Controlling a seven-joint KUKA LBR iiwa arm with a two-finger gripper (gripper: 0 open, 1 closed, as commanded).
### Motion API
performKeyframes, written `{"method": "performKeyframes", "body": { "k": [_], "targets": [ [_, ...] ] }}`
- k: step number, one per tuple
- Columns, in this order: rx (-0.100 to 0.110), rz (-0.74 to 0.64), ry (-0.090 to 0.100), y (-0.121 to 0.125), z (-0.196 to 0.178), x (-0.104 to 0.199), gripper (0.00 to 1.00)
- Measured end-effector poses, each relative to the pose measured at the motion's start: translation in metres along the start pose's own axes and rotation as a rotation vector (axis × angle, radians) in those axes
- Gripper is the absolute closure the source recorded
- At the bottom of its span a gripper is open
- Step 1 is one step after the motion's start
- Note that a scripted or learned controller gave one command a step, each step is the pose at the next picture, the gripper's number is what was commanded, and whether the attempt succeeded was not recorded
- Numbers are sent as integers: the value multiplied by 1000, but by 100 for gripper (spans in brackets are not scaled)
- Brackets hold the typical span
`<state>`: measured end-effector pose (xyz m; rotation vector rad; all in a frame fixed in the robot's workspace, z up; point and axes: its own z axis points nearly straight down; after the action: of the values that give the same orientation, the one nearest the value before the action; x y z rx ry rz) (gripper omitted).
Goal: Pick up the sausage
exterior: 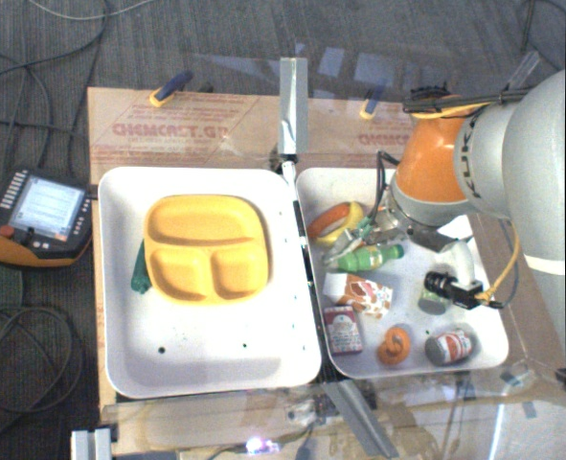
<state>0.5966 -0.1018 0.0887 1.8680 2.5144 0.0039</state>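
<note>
The end effector (383, 226) hangs low in the right white bin (493, 353); its grip cannot be told. Just left, the red-orange sausage (328, 220) lies unlifted.

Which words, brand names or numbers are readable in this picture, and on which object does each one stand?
"KUKA", partly visible, black letters on the grey robot arm.
Faint red print on the brown cardboard sheet: too blurred to read.
Small dark red packet, grey tin can, handheld control pendant screen: print too small to read.
</note>
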Motion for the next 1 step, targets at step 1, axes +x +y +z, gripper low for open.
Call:
{"method": "performKeyframes", "body": {
  "k": [1],
  "targets": [
    [20,23,6,66,3,-23,0]
  ]
}}
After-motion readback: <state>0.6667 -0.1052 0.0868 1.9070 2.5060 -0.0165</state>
